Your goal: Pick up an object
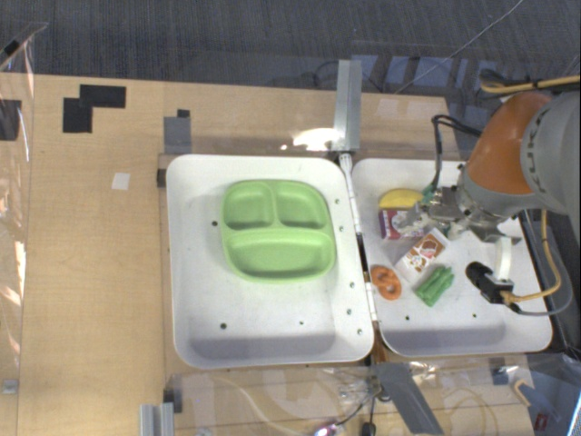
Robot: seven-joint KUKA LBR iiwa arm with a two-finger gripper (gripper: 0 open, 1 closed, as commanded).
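Left bin, centre-left of frame: holds a green divided tray, lying flat, three compartments, nothing in them.

Right bin, centre-right of frame: candidate objects clustered in its left half. Yellow banana-shaped item uppermost. Dark purple packet just below, apparently touching it. Small red-and-white carton to the lower right of the packet. Orange pretzel-shaped piece near the bin's left wall. Green ridged item just right of the pretzel, lying at a slant.

Gripper, right of the banana and above the carton, low over the cluster. Opening of the tool: cannot tell, metalwork and cables blur together. Nothing seen held.

Judged step: descent toward the carton or packet. Recommended: commit to a single item; centre over the carton, clear of the packet edge and banana tip, to avoid pinching two things or nudging one aside. Align the closing direction across the carton's narrower side. Descend straight, close only at bin-floor level, lift vertically. Risk: flat carton slipping out.
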